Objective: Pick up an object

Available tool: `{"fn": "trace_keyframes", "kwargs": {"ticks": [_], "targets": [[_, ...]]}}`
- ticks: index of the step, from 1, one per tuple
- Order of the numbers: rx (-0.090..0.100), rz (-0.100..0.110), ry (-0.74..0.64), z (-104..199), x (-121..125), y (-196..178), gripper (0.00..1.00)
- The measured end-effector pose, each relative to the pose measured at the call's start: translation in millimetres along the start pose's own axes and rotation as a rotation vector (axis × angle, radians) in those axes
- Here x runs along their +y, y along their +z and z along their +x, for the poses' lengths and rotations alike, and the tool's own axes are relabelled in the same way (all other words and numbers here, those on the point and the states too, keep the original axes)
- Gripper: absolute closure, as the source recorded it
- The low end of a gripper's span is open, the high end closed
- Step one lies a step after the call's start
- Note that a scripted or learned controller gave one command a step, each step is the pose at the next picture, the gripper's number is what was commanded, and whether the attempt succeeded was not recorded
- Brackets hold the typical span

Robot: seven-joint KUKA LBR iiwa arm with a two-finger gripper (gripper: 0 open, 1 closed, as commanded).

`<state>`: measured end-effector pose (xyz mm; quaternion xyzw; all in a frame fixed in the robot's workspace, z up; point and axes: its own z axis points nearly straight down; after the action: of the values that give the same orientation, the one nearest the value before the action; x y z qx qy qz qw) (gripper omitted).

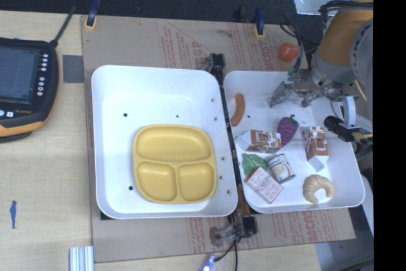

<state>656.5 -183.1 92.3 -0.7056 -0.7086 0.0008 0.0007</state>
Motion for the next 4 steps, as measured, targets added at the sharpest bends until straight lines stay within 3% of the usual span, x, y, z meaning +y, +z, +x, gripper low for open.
{"fn": "trace_keyframes", "kwargs": {"ticks": [1, 2, 3, 4], "targets": [[-0.001, 0.002, 0.0, 19.6, -60.2, 0.8, 0.0], [0.0, 0.0, 0.0, -28.8, -0.2, -0.1, 0.0], [0.0, 0.002, -0.002, 21.3, -52.3, 0.8, 0.0], [-0.001, -0.002, 0.002, -29.3, -14.6, -71.8, 0.0]]}}
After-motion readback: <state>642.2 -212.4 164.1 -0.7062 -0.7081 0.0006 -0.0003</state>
